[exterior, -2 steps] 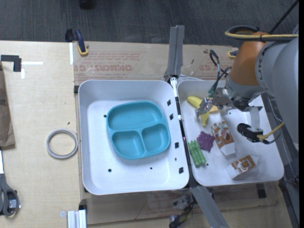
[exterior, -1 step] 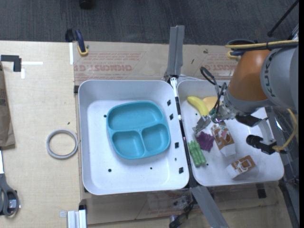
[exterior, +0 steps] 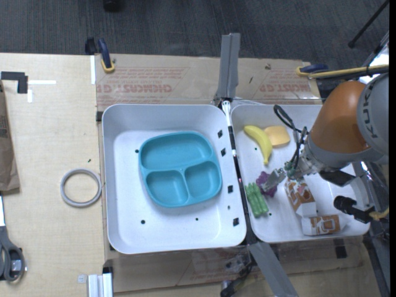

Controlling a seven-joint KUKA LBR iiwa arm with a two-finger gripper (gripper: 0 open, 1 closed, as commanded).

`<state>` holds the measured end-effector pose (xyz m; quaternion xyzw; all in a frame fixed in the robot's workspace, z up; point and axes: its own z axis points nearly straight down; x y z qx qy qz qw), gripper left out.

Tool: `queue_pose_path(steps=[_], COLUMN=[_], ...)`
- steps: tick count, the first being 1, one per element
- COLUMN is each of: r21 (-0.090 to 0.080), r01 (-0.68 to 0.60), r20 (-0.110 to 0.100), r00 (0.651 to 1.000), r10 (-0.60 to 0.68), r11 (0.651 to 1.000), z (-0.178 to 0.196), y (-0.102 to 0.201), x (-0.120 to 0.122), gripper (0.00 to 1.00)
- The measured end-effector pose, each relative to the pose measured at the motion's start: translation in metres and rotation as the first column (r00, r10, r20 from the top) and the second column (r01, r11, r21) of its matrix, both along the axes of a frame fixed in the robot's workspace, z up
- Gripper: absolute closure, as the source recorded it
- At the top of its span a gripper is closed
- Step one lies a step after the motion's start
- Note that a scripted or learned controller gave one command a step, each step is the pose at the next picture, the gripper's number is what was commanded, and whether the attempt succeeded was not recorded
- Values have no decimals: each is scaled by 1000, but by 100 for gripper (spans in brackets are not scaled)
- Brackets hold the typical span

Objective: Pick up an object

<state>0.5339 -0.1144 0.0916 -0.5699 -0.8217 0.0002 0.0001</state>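
Note:
My gripper [exterior: 289, 169] hangs low over the middle of the right bin [exterior: 346, 231], below the arm's orange band. It sits just right of a purple bunch of grapes [exterior: 267, 182] and just above a small red-and-white carton [exterior: 299, 195]. A yellow banana [exterior: 260, 140] and a flat yellow-orange piece [exterior: 278, 135] lie at the back of this bin. A green ridged vegetable [exterior: 256, 200] lies along the bin's left wall. A second small carton [exterior: 321, 225] rests near the front right corner.
The left bin [exterior: 124, 228] holds a blue divided plate [exterior: 179, 169]. A grey ring [exterior: 81, 187] lies on the bench to the left. A metal divider bar [exterior: 229, 67] stands between the bins at the back.

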Motion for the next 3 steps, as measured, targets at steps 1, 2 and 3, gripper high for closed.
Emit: queue_pose_path(steps=[1, 2, 3], r21=[-1, -1, -1], r01=[-29, -27, -97], r20=[1, 3, 2], r00=[1000, 1000, 995], r10=[29, 27, 97], r11=[1000, 1000, 995], z=[0, 10, 101], y=[13, 13, 63], x=[78, 78, 126], gripper=[0, 100, 100])
